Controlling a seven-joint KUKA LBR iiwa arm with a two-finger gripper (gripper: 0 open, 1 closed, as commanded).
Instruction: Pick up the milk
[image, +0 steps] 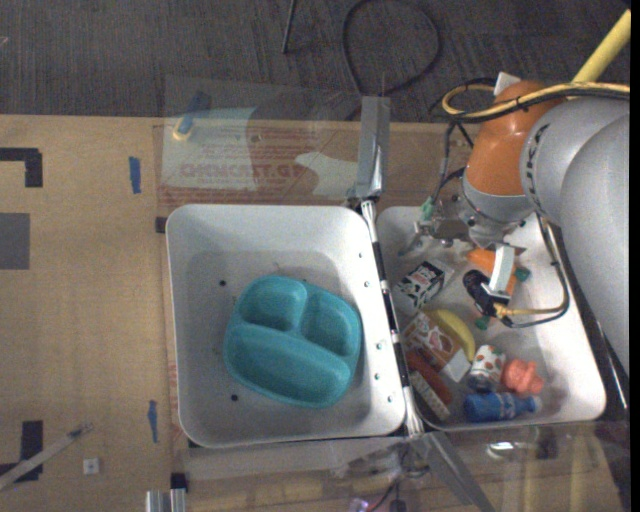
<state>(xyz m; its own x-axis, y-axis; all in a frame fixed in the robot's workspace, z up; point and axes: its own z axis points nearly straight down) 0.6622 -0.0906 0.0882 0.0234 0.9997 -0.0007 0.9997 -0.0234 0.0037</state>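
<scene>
The milk (423, 283) is a small carton with black and white cow patches. It lies tilted in the right bin (570, 400), near that bin's left wall and towards its back. My gripper (442, 230) hangs under the orange band of the arm (500, 150), low over the back of the right bin. It is a little above and to the right of the carton in the view, apart from it. Nothing shows held in it.
Around the milk lie an orange item (488, 260), a banana (456, 331), a snack box (428, 340), a small can (484, 366), a pink toy (522, 376) and a blue bottle (500, 407). A teal divided plate (293, 340) sits in the left bin (200, 250).
</scene>
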